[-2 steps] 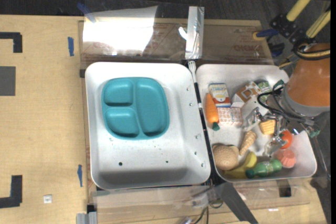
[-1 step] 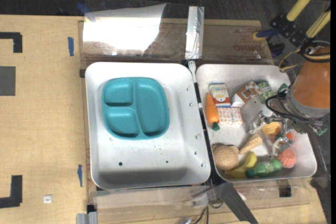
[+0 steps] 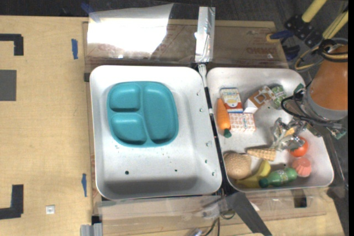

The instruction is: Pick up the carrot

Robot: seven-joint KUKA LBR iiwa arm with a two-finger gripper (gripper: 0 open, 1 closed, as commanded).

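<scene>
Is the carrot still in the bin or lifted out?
In the bin: the carrot lies flat against the right bin's left wall, apart from the end effector.

Carrot (image 3: 222,115) lies along right bin's (image 3: 326,177) left wall, touching a small carton (image 3: 242,121). Gripper (image 3: 285,134) hangs mid-bin near tomato (image 3: 299,147) (fingers unclear). Teal tray (image 3: 142,113) in left bin (image 3: 144,182).

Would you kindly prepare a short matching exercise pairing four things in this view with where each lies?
Things:
1. carrot
2. teal divided plate
3. tomato
4. banana

Places:
A. near front edge of the right bin
B. against the right bin's left wall
C. in the left bin
D. beside the hand, right bin's right side

Pairs: 1-B, 2-C, 3-D, 4-A
</scene>
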